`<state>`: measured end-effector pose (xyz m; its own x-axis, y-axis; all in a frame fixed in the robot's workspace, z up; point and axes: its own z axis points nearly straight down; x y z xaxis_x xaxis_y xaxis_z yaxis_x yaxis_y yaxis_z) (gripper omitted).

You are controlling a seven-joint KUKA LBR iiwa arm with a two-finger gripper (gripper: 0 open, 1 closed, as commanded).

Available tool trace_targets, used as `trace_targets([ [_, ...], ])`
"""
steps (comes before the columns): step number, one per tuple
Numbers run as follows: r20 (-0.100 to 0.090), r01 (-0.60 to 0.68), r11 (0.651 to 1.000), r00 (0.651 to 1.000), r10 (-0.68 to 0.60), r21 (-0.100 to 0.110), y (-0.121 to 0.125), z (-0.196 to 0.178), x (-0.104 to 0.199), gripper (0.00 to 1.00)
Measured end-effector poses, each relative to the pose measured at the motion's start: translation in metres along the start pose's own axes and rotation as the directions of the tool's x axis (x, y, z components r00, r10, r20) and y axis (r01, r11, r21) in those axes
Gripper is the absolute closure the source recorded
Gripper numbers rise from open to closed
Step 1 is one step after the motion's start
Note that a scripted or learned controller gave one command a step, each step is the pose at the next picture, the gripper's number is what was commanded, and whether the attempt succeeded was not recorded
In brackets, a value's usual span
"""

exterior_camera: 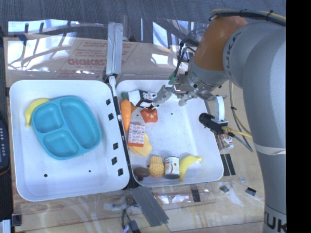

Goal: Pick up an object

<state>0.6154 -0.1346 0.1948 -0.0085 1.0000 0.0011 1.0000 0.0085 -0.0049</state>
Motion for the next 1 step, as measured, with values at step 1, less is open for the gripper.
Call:
trace_targets([
  [1, 0.003, 0.079, 0.997, 0.997, -0.079, -0.001, -0.0002, 0.1041, 0.0345, 0.00],
])
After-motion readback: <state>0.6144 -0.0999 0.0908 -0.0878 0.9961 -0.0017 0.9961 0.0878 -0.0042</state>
